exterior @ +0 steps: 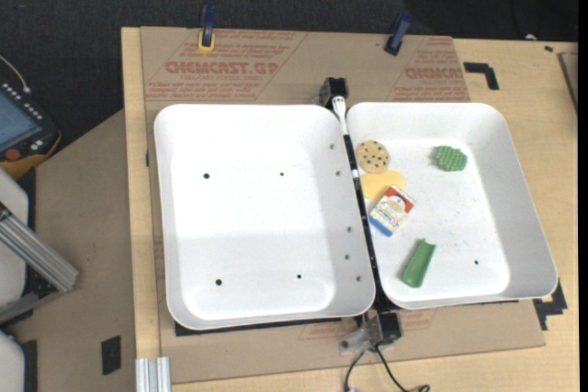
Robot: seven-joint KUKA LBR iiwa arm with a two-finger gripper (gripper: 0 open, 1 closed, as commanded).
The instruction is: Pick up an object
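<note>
white right bin (pixel 514 197): cookie (pixel 373 156), yellow piece (pixel 379 184), small carton (pixel 390 210), green block (pixel 418 263), green round (pixel 449 159)

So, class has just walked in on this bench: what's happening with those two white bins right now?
Nothing is being handled at this moment. The left bin shows just its white floor, while the right bin holds a cookie, a yellow piece, a small printed packet, a green cylinder and a round green piece. All lie loose, nothing picked yet.
</note>
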